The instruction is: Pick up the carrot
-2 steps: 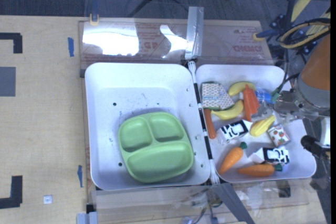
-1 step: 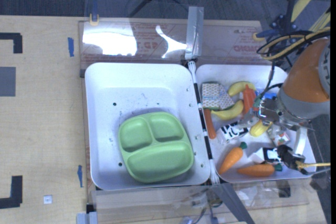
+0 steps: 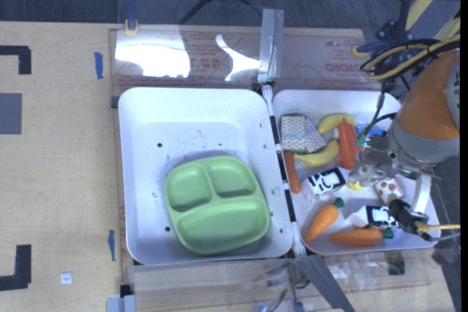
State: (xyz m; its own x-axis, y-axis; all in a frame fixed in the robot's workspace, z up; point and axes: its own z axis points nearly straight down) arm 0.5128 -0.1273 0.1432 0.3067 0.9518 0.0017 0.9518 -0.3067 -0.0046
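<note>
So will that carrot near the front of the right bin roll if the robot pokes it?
Probably. The carrot looks round and tapered, so it would likely roll in a curve. It looks like smooth, stiff toy plastic, so it might slip between the gripper's fingers.

Orange carrot [image 3: 322, 221], lying tilted, green tip up, right bin's front, beside another carrot [image 3: 357, 236]

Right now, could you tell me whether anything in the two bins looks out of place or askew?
Nothing looks damaged or spilled. The right bin holds a loose jumble, carrots lying at different angles. The green plate sits off-centre in the left bin.
</note>
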